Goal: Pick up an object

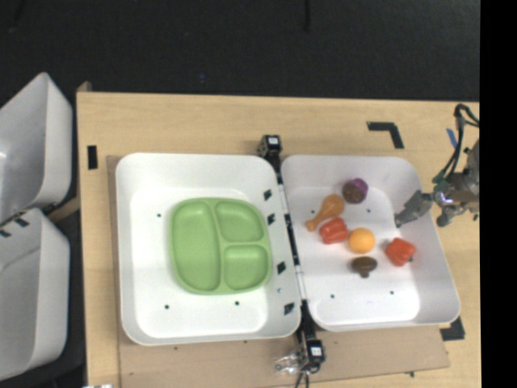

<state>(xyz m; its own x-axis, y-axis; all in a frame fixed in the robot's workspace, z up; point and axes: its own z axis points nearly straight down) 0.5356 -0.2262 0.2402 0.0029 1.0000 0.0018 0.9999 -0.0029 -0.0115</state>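
The object to be picked up is best taken as the red pepper (400, 251), since it lies nearest the hand (416, 207) and apart from the other toys. The hand is seen at the right bin's (380, 309) right rim, nothing held; how far it is spread cannot be told. A straight descent over the pepper is advised, clear of the orange ball (361, 240) to its left.

Green plate (218, 245) — white bins (194, 318) — orange ball (361, 240).

A pale wooden bench (202, 124) bears two shallow white bins, left (141, 297) and right (420, 297), touching side by side.
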